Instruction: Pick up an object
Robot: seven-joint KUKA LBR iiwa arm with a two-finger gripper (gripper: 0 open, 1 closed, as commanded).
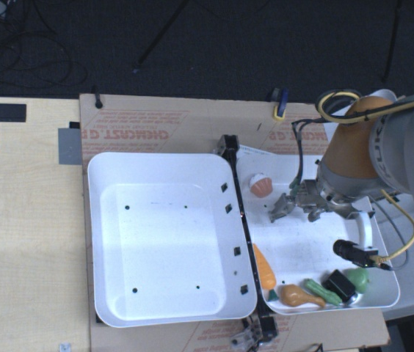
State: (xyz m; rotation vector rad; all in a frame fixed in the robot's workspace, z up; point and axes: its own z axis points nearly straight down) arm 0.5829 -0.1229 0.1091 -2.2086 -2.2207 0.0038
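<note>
My gripper (295, 212) hangs over the middle of the right bin (383, 299), its two grey fingers spread open with nothing between them. A pink and orange round object (260, 185) lies just to its upper left, apart from the fingers. An orange carrot (265, 267) rests along the bin's left wall. At the front edge sit a yellow-orange gourd (296, 294), a green pod-shaped piece (320, 291), a black block (340, 284) and a green round object (358, 277).
The left bin (104, 196) stands beside the right one, split from it by a black divider (238, 211). Both rest on a cardboard sheet (155, 119). The arm's orange band (354, 145) looms over the right bin's far right.
</note>
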